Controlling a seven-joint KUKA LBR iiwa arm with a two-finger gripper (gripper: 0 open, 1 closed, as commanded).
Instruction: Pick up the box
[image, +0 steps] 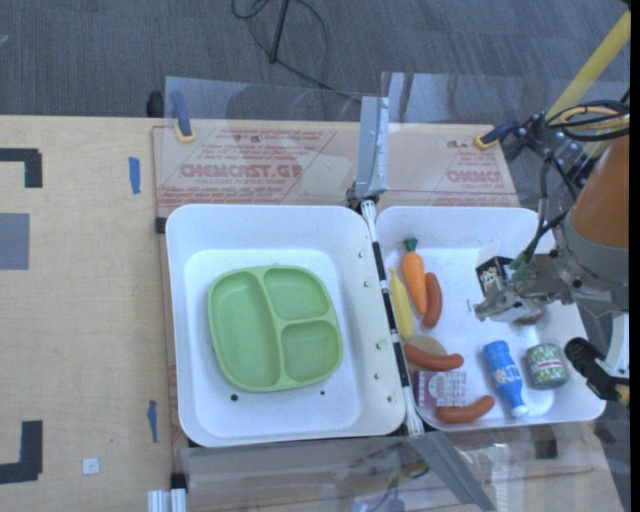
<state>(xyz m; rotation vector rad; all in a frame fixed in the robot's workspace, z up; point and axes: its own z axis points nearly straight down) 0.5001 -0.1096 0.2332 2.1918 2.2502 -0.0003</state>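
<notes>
In the right bin (470, 235), the claw (497, 303) hangs over the white floor near the far right side; whether it is clenched or released cannot be told, and nothing shows between its tips. The box (441, 385), small with a red-and-white label, lies flat near the bin's front edge, between two sausages (433, 357), well apart from the claw. A blue bottle (503, 375) lies just right of it. The left bin (190, 300) holds a green divided plate (273, 326).
</notes>
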